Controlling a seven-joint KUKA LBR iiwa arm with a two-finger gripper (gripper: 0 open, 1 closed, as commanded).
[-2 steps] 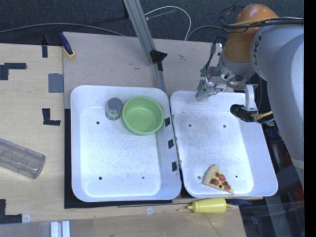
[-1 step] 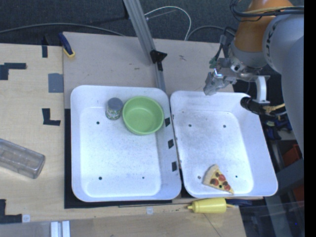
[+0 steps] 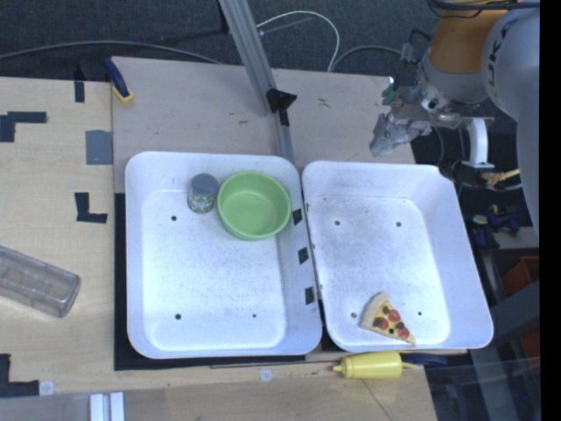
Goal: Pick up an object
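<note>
A toy pizza slice (image 3: 386, 317) lies near the front of the right bin (image 3: 456, 235). In the left bin (image 3: 149, 261), a green bowl (image 3: 254, 204) sits at the back with a small grey can (image 3: 202, 192) just to its left. My gripper (image 3: 386, 140) hangs above the bench just behind the right bin's back rim, well away from all of these. Nothing shows between its fingers.
A yellow mustard bottle (image 3: 372, 366) lies on the bench in front of the right bin. A clear plastic container (image 3: 33, 281) rests at the far left. A grey metal pole (image 3: 254, 51) slants down to the gap between the bins.
</note>
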